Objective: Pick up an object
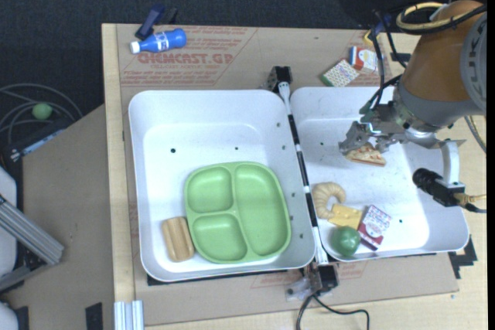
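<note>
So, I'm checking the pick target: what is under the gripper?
Under the gripper in the right bin lies a flat tan pizza slice. Its upper edge is covered by the gripper, so contact can't be judged.

The bench bears two white bins, with a blue bottle and small carton behind them

Gripper fingers blurred above the pizza slice — arm cut off at right
</note>
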Tool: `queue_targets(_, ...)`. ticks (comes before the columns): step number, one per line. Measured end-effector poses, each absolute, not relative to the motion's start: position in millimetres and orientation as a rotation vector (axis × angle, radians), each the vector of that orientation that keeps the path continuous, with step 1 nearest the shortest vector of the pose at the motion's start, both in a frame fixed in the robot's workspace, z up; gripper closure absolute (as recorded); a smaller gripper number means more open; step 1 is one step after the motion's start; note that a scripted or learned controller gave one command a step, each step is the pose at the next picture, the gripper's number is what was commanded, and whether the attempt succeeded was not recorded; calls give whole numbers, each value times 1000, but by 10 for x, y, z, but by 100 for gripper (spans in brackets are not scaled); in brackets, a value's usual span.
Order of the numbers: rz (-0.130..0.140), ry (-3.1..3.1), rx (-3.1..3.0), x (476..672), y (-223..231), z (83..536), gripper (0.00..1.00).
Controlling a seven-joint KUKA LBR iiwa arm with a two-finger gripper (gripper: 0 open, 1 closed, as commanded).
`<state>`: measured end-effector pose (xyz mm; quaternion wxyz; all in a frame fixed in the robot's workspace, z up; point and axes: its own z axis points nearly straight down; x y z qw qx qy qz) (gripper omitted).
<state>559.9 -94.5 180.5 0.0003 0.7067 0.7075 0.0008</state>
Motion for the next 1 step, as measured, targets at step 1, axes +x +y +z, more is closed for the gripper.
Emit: queue_targets(1, -1, 2225, 2222, 5236, -394, 2115, 100)
